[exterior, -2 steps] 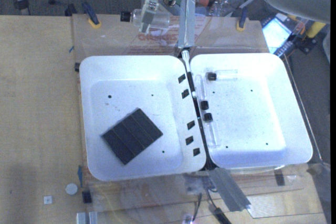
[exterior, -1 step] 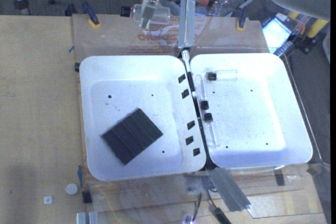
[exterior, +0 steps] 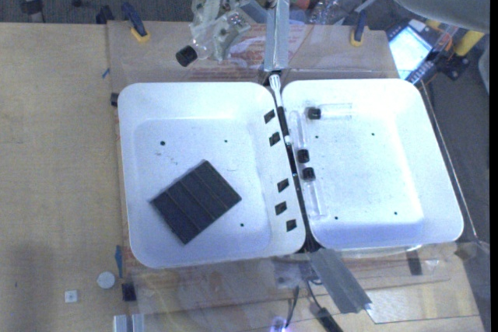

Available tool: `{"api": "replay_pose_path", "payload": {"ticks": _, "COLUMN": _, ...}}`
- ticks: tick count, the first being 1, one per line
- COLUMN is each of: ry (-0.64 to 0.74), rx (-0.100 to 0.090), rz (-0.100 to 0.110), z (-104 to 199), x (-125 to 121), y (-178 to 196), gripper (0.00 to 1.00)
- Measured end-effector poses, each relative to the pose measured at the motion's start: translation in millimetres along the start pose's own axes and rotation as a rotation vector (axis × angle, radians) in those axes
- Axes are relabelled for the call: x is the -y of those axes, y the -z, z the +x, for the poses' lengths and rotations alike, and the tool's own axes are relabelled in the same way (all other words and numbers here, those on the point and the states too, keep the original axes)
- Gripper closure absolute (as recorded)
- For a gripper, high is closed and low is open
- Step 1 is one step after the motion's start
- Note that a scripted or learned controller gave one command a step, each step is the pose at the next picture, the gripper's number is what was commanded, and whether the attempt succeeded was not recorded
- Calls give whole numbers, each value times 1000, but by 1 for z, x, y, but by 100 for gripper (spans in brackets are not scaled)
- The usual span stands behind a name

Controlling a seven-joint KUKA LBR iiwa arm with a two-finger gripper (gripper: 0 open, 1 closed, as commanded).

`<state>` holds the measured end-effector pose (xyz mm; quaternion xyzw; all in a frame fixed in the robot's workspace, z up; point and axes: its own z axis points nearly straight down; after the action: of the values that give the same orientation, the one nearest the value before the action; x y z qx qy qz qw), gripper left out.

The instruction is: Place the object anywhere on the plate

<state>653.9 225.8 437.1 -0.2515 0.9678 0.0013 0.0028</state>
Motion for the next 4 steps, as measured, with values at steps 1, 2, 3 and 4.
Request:
{"api": "replay_pose_path", "payload": {"ticks": 1, "ry": 462, "rx": 5, "rz": 1, "z": -11, "x": 7, "y": 0, "gripper": 100}}
{"api": "replay_pose_path", "payload": {"ticks": 2, "ry": 458, "rx": 18, "rz": 2, "z": -12, "x": 7, "y": 13, "gripper": 100}}
{"api": "replay_pose_path", "payload": {"ticks": 3, "ry": 454, "rx": 30, "rz": 3, "z": -14, "x": 7, "y": 25, "gripper": 100}}
{"api": "replay_pose_path", "payload": {"ticks": 4, "ry": -220, "rx": -3, "rz": 1, "z": 5, "x": 35, "y": 0, "gripper": 100}}
